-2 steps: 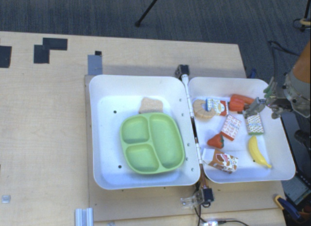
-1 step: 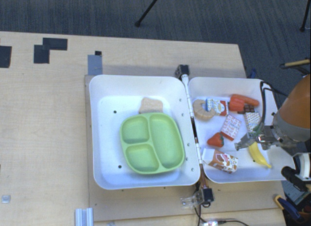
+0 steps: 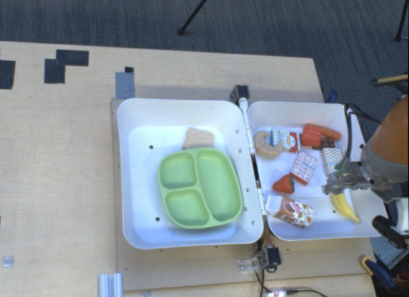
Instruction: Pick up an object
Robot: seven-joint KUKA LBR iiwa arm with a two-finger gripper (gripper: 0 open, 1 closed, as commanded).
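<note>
— What's on the table (image 3: 57,181), starting from the left?

— The left bin (image 3: 131,181) has a green divided plate (image 3: 200,188), with a piece of bread (image 3: 199,138) touching its far edge. The right bin (image 3: 307,230) is crowded: a round bagel-like thing (image 3: 267,144), a strawberry (image 3: 284,184), a small carton (image 3: 304,167), a packet (image 3: 294,211) near the front, an orange carrot-like toy (image 3: 318,134) at the back.

— And the claw?

— The claw (image 3: 337,184) hangs at the bin's right side. I can't tell how it's set.

— What's nearest it?

— A banana (image 3: 345,206), just in front of it, maybe touching. It lies flat, its long axis running from the claw towards the bin's front right corner.
</note>
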